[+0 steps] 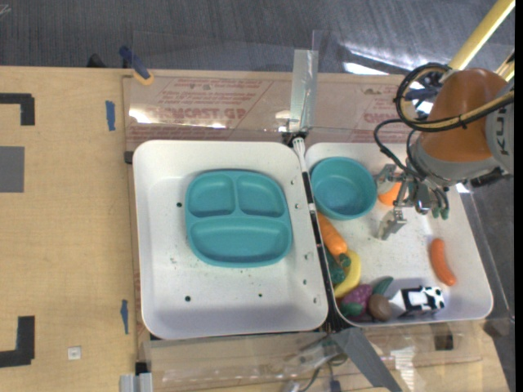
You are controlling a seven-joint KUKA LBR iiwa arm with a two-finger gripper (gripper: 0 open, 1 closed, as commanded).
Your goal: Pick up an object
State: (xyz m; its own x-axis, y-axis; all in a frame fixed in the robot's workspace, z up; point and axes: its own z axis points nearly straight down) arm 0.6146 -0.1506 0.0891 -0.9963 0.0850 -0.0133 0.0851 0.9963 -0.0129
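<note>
We see the gripper low over the right bin, its fingers apart and holding nothing. An orange piece lies just beside them toward the teal bowl; the orange sausage lies apart, nearer us.

Left bin: we see a teal tray.
Right bin: bowl, carrot, sausage.
Gripper: above right bin.
</note>
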